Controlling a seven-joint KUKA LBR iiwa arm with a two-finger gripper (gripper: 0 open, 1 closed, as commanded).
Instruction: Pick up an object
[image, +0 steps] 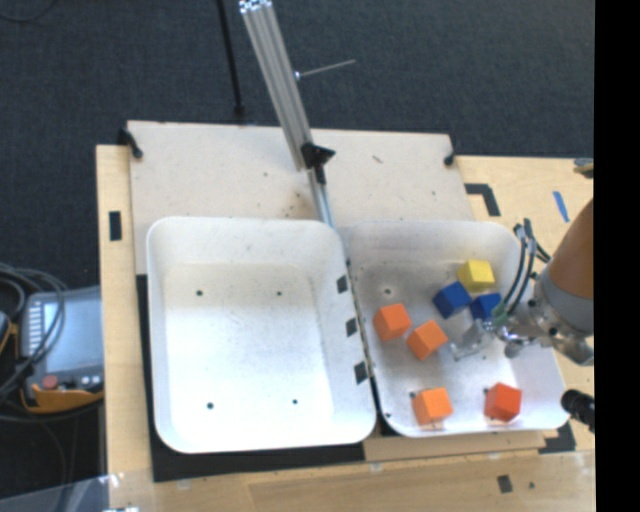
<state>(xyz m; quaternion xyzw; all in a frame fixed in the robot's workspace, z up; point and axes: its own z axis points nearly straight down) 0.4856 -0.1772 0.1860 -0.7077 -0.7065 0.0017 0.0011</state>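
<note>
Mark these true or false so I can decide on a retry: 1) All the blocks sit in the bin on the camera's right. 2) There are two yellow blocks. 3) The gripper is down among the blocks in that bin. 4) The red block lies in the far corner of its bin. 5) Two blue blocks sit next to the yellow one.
1) True: every block lies in the right bin.
2) False: there is one yellow block.
3) True: the gripper is low in that bin, just near of the blue blocks.
4) False: the red block lies by the near edge, beside an orange block.
5) True.
</note>
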